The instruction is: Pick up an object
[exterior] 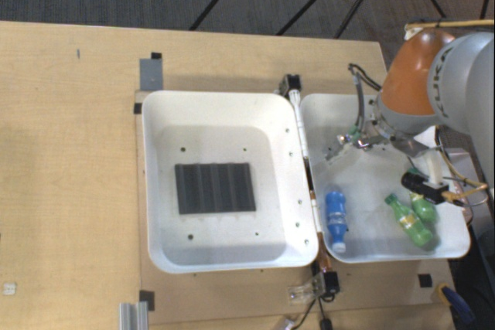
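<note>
A blue bottle [336, 219] lies near the front left corner of the right bin [371, 247], lengthwise along the bin's left wall. A green bottle [407, 222] lies at the front right of the same bin, its neck pointing back and left, with another green piece [425, 209] touching it on the right. My gripper [352, 141] hangs over the back middle of the right bin, well behind both bottles. Nothing shows between its tips.
The left bin [155, 166] holds a dark grey ribbed pad [215, 188] flat on its floor. The grey arm with its orange band [410, 77] reaches over the right bin's back right corner. Bare wooden bench surrounds both bins.
</note>
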Robot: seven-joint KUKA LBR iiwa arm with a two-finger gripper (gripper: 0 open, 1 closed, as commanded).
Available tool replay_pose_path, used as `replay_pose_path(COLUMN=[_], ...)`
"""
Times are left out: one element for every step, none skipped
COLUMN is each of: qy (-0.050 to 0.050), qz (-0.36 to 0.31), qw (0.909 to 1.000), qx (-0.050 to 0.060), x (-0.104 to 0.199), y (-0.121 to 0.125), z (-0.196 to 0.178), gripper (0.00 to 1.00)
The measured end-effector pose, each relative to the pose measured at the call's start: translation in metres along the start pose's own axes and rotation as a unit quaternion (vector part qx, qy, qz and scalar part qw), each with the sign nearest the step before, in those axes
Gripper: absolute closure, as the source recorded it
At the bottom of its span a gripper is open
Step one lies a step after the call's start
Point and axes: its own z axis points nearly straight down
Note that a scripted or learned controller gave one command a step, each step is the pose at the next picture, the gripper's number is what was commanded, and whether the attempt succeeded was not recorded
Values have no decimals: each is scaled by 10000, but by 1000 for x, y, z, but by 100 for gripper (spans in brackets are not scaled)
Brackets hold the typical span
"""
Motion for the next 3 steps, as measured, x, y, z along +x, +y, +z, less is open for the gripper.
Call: replay_pose_path(qy=[-10,-15,-30], qz=[-1356,-2017,-2541], qw=[9908,9794,9672], qx=[-4,-21,-18], x=[1,35,23], y=[-57,-65,-118], z=[-2,-3,-4], gripper=[0,0,0])
